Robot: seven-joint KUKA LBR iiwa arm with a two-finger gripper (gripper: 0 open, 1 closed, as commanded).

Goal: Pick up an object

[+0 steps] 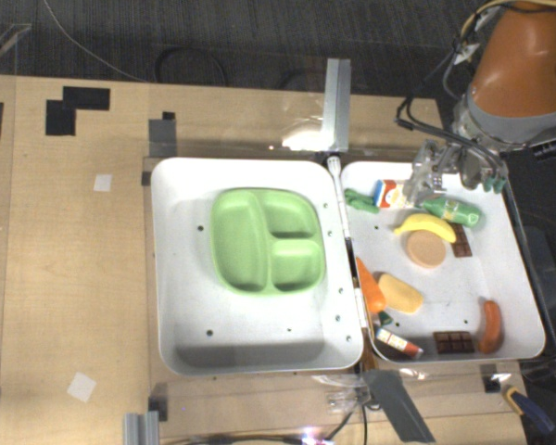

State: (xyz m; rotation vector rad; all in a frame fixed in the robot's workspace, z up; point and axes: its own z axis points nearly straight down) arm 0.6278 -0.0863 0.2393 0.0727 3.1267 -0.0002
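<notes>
Gripper point(424, 182) hovers at the right bin's point(524, 276) far edge, fingers apart, grasping nothing. Banana point(424, 225) lies just beside it, bottle point(451, 211) behind.

arm enters from upper right, orange band uppermost, wrist angled down; gripper point(424, 182) low at the view's right side.

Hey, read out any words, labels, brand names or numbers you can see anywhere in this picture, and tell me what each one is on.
No text can be read.
Small red and white carton at the top of the right bin: print too blurred to read.
Red and white tube near the right bin's lower edge: markings too small to read.
</notes>
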